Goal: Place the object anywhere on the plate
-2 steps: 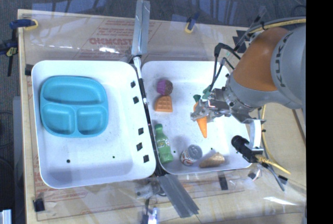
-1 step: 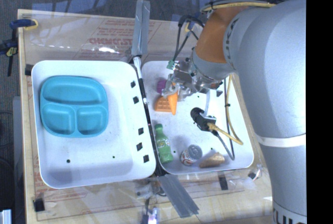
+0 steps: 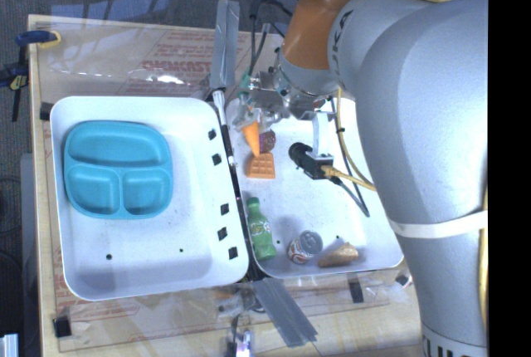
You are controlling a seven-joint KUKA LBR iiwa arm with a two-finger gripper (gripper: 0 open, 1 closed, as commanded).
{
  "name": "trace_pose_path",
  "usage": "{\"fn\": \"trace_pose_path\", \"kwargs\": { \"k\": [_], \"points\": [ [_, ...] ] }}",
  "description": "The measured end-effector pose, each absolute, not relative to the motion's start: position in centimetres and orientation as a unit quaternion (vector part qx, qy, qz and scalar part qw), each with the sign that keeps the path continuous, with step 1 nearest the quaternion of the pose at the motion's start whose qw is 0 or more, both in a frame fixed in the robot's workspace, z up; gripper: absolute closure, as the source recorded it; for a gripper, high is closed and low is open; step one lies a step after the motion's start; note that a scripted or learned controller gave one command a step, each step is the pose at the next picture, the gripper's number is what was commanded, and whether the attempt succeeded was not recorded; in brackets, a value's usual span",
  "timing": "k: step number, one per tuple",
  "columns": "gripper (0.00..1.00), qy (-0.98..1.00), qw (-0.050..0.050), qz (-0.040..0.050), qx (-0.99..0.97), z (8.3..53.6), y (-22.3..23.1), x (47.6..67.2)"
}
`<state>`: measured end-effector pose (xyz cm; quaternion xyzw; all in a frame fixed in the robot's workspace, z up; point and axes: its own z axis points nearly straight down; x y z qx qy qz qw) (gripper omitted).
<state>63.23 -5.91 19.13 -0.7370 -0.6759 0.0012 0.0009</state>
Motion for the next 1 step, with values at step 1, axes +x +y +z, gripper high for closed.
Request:
{"fn": "trace_pose_path", "kwargs": {
  "k": [1],
  "points": [
    [1.00,-0.729,0.001,0.0009,-0.685,23.99,3.33,60.59]
  ]
}}
